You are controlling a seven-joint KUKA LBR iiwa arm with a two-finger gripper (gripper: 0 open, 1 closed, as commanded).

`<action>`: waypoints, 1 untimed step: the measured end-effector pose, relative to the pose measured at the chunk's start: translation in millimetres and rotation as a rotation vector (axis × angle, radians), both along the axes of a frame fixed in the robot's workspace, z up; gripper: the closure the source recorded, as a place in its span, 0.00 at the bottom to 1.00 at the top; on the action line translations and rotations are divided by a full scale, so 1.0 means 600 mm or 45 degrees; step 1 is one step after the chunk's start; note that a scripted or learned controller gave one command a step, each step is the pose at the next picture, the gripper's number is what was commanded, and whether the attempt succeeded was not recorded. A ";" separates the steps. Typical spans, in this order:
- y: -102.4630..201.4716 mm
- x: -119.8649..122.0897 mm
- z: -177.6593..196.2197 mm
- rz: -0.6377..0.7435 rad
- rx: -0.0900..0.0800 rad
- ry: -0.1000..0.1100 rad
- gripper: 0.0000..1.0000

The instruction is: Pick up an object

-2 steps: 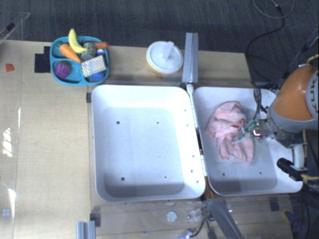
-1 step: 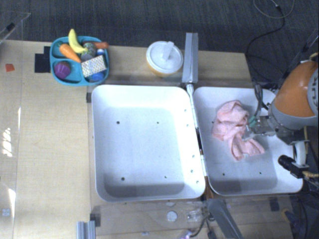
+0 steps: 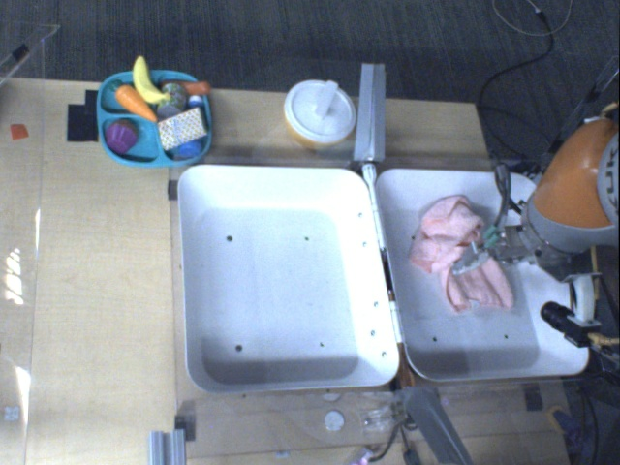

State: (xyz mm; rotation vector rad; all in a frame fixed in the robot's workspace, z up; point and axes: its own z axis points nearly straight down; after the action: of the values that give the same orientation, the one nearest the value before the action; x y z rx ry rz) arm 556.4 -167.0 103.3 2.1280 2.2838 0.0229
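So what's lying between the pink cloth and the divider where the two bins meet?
Nothing: in the camera view, bare white bin floor runs from the pink cloth to the divider.

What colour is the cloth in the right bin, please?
Pale pink cloth, seen in the camera view.

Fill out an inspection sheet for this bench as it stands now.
Surface: wooden bench bearing left bin and right bin.
Job's things: pink cloth, crumpled, in right bin.
Clutter: blue tray of toy food at back left; white lidded container behind the bins.
Grippers: gripper down on the cloth; grasp unclear.
Cables: black cable looped on the floor.
Surroundings: dark carpet.
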 end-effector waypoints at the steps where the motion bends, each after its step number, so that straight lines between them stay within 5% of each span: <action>1: 0.087 -0.028 -0.020 -0.018 0.001 0.007 0.00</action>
State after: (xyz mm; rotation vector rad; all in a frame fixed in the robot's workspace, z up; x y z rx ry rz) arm 539.3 -114.7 91.3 2.1476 2.2721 0.0176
